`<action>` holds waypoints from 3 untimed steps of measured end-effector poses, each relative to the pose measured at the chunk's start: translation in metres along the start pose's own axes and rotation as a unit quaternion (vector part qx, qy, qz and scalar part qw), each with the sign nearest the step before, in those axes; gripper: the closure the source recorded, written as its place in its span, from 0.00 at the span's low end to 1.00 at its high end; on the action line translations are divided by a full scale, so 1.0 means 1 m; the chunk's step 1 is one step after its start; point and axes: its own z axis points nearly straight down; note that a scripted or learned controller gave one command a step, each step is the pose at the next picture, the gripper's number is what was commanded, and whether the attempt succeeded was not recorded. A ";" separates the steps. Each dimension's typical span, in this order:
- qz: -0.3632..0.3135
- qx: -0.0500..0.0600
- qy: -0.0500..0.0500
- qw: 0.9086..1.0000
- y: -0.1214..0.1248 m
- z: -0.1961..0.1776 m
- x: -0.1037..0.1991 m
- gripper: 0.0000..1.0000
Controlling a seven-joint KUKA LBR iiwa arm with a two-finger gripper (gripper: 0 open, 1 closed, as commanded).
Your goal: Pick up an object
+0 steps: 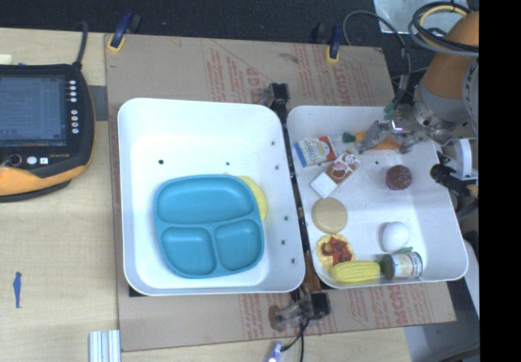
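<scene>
One orange piece [391, 141] touches the claw [383, 134] (grip state unclear)

Blue divided plate [209, 224] in left bin [138, 120], teach pendant [41, 128] on bench at far left, brown board [236, 67] beneath bins

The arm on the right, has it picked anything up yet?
Not visibly. The end effector hangs low over the far end of the right bin, near an orange piece. Nothing shows between its tips. The burger bun, white ball and corn lie untouched.
</scene>
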 end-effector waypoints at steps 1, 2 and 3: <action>0.000 -0.002 -0.001 1.000 -0.075 -0.003 0.000 0.00; 0.000 -0.001 -0.001 1.000 -0.075 -0.014 -0.001 1.00; -0.001 -0.002 -0.001 1.000 -0.065 -0.001 0.056 1.00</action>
